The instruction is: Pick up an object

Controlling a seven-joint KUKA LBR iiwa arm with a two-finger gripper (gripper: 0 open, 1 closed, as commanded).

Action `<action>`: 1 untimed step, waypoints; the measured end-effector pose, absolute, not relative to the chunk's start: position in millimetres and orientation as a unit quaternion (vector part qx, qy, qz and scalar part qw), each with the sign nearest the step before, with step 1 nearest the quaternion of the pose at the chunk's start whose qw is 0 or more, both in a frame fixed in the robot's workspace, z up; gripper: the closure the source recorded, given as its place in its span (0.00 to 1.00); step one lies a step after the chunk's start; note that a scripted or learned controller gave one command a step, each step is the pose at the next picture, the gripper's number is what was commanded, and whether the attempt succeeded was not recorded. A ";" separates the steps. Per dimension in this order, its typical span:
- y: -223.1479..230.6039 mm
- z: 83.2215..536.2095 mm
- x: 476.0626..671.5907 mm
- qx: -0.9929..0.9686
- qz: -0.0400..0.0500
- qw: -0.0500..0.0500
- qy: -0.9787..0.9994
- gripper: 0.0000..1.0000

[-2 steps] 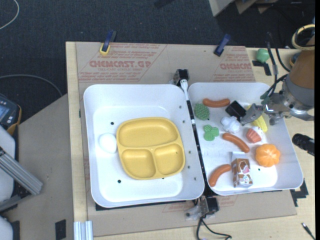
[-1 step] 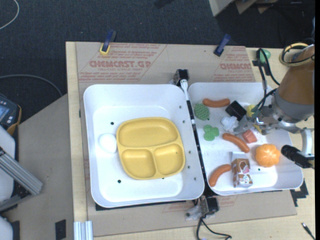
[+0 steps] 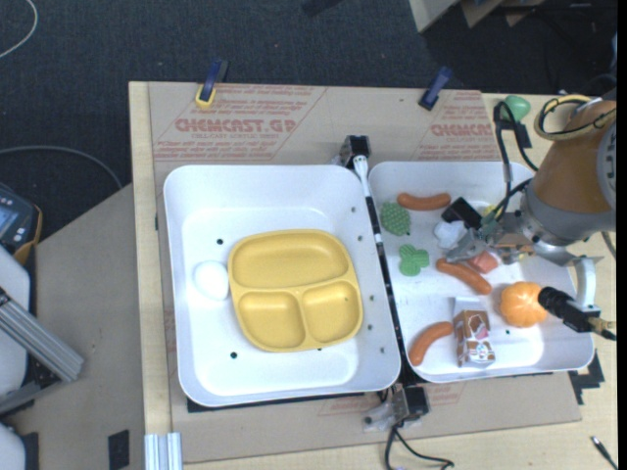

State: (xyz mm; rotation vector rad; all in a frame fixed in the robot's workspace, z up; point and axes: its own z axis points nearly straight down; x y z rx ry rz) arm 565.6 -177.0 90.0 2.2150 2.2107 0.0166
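Note:
The right bin (image 3: 427, 172) holds several toy foods. A red sausage (image 3: 423, 202) lies at the back, with a green leafy piece (image 3: 395, 219) and a green clover shape (image 3: 412, 259) on the left. Toward the front are an orange sausage (image 3: 464, 275), a round orange (image 3: 522, 303), a brown packet (image 3: 474, 336) and another sausage (image 3: 429, 341). My gripper (image 3: 477, 240) is low in this bin, just above the orange sausage and a small pink piece (image 3: 484, 261), beside a white lump (image 3: 449, 231). Nothing is visibly lifted.
The left bin (image 3: 186, 199) bears a yellow divided plate (image 3: 294, 287) and a white egg-like object (image 3: 210, 278) to its left. The arm's grey body (image 3: 573, 189) hangs over the right bin's far right side. Clamps and cables sit along the bench's edges.

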 end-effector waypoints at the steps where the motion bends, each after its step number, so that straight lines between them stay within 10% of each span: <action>1: -178.2 98.8 563.3 0.707 0.003 0.006 0.707 1.00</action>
